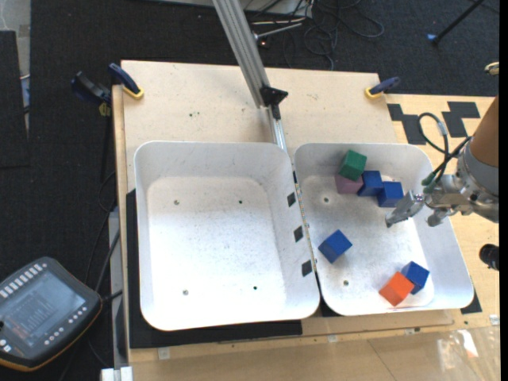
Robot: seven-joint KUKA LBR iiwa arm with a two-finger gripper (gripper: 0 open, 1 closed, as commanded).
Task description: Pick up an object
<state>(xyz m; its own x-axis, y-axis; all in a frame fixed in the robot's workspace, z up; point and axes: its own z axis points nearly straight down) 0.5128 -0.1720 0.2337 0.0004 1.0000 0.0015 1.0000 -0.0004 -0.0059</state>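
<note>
Two shallow white bins side by side on a pale bench (206,94). Left bin (159,165) bare white inside apart from dark specks. Right bin (448,252) holding six blocks.

Cluster near the far wall of the right bin: green block (353,164) on top of or leaning against a purple block (347,183), with two blue blocks, (371,182) and (390,193), touching one another just to the right. Lone blue block (335,245) near the bin's middle, close to the divider, well apart from the rest. Orange block (396,289) in the near right corner, touching another blue block (415,276) behind it.

Arm entering from the right, wrist over the right rim of the right bin. Gripper (405,210) over the bin floor, just right of and below the blue pair, nothing visibly between the fingers. Finger spacing too small and blurred to judge; apart or together cannot be told. No block lifted; all six seemingly resting in the bin.

Slanted metal pole (242,42) across the far edge of the bench. Clamps at the far corners, (125,82) and (382,86). Handheld pendant (40,312) at lower left, on the floor beside the bench.
</note>
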